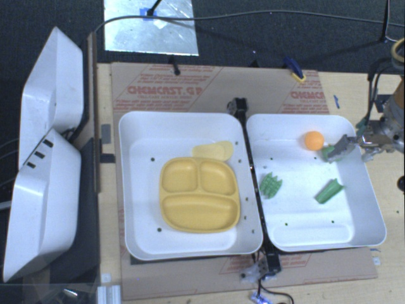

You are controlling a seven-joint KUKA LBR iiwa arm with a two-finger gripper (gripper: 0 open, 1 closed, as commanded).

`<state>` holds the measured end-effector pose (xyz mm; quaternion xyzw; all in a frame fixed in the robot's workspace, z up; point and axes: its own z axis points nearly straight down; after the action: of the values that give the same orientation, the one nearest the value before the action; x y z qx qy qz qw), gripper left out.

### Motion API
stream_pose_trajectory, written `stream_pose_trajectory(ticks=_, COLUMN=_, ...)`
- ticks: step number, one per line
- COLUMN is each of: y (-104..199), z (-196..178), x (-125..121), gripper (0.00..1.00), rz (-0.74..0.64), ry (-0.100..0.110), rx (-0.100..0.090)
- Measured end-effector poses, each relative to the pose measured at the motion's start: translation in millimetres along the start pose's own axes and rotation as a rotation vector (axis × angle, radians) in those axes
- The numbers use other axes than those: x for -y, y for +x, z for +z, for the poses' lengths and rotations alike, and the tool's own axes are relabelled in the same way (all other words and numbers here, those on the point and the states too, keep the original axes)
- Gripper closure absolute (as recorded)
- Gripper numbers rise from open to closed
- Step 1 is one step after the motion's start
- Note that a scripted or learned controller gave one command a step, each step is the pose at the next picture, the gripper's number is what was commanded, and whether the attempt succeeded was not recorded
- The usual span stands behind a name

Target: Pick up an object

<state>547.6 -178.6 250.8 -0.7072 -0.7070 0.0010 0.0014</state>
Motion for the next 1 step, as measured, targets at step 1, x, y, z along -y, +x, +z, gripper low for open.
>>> stream_pose_trajectory(ticks=1, y=0.1, z=-2.2, x=-0.9, gripper=0.0, rz=-0.001, ry=-0.004, rx=0.001)
